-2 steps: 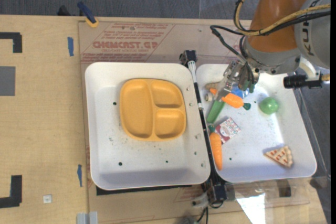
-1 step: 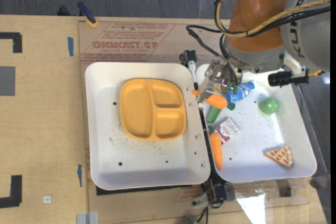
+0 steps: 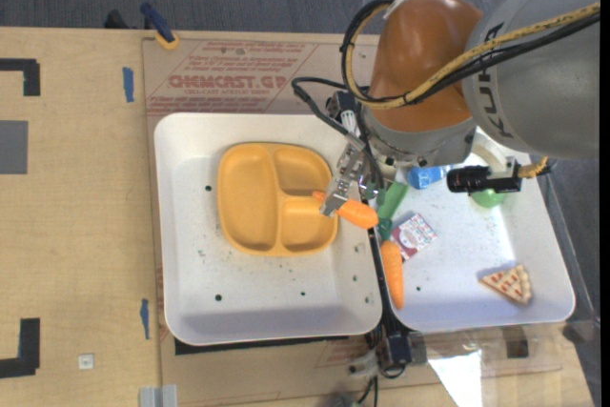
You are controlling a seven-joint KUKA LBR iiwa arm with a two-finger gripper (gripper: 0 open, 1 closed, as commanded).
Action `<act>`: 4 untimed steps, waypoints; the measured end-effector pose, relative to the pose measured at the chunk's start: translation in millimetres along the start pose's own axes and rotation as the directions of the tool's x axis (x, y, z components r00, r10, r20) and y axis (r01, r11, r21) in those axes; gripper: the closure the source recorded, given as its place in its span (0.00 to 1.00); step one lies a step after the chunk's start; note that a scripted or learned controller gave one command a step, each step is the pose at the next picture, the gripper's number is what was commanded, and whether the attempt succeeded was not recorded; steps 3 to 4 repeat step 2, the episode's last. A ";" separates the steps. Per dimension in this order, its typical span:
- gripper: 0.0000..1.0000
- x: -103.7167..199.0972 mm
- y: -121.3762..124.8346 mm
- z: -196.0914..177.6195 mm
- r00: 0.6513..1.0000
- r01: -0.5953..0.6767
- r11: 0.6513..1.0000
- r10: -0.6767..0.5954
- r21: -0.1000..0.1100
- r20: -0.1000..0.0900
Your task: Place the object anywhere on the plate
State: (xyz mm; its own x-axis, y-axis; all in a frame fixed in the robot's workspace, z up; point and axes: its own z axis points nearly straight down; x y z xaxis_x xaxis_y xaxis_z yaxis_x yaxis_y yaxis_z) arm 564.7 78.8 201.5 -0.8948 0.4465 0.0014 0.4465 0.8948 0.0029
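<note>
My hand (image 3: 335, 197) hangs over the right edge of the yellow plate (image 3: 250, 195), which lies in the left bin (image 3: 181, 281). Between my fingers (image 3: 334, 202) I pinch an orange carrot-shaped piece (image 3: 356, 213) by its left end. Its long axis runs nearly level across the view, tilted slightly down to the right, with the free end pointing right over the seam between the two bins. The pinched end seems to sit just above the plate's lower right compartment, though from this slant I cannot tell whether it touches the rim.

In the right bin (image 3: 553, 300) a second carrot (image 3: 392, 272) lies along the left wall, long axis running top to bottom. Beside it sit a small red and white packet (image 3: 414, 233), a green piece (image 3: 390, 201) and a blue piece (image 3: 425, 176) partly under my wrist. A pizza slice toy (image 3: 507, 282) lies toward the lower right corner. A cardboard sheet (image 3: 229, 76) covers the worktop (image 3: 67, 205) behind the bins.
</note>
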 end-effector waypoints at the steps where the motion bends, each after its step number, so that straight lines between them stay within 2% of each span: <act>1: 1.00 24.5 61.2 -53.5 1.000 0.029 1.000 -0.029 -0.006 0.009; 2: 0.00 23.5 58.4 -51.1 1.000 0.025 1.000 -0.025 -0.001 0.006; 4: 0.00 23.5 58.4 -51.1 1.000 0.025 1.000 -0.025 -0.001 0.006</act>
